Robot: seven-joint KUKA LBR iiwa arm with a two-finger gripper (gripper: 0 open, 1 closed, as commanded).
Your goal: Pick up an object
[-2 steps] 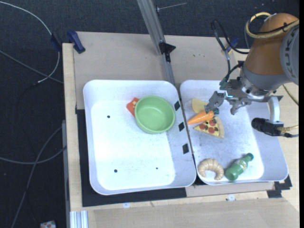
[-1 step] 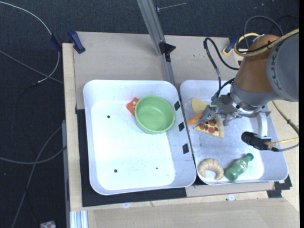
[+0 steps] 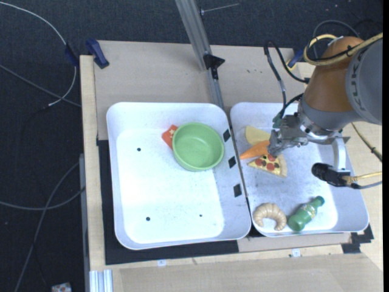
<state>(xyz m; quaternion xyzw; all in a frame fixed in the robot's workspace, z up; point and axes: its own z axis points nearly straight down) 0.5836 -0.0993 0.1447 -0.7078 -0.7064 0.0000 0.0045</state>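
Left bin (image 3: 121, 163): green bowl (image 3: 197, 145) at upper right over an orange piece (image 3: 168, 135), lower floor open. Right bin (image 3: 358, 215): carrot (image 3: 254, 151), pizza slice (image 3: 268, 164) near left wall. My gripper (image 3: 276, 149) sits over them; can't tell my fingers' state. Croissant (image 3: 271, 216), green bottle (image 3: 304, 215) hug bottom edge.

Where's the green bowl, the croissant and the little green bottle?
green bowl (image 3: 197, 146), camera view, inside bottom.
croissant (image 3: 271, 214), camera view, middle of its curve.
green bottle (image 3: 304, 215), camera view, its body.
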